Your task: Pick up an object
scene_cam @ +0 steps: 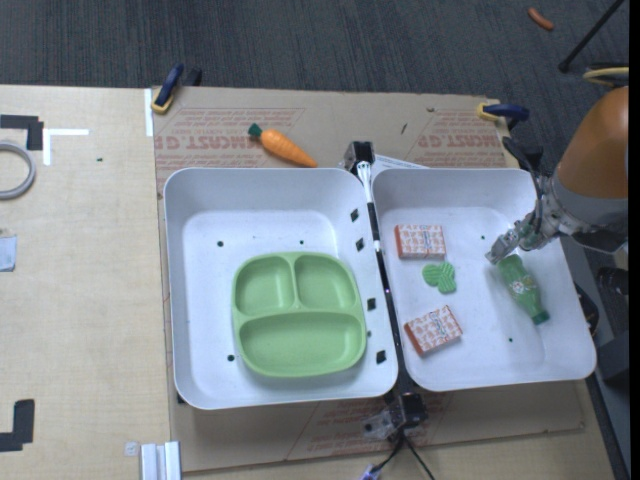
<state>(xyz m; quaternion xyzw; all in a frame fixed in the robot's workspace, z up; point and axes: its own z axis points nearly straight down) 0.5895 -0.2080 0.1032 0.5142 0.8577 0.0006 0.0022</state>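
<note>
In the right bin lie two small red-and-white boxes, a flat green leaf-shaped piece and a green bottle on its side near the right wall. My gripper reaches in from the right and hangs low at the bottle's upper end, close to it or touching it. The bottle rests on the bin floor. The grey wrist and orange band rise to the upper right.
The left bin holds a green divided plate. A toy carrot lies on the cardboard behind the bins. Clamps sit at the cardboard's back corners. A central divider separates the two bins.
</note>
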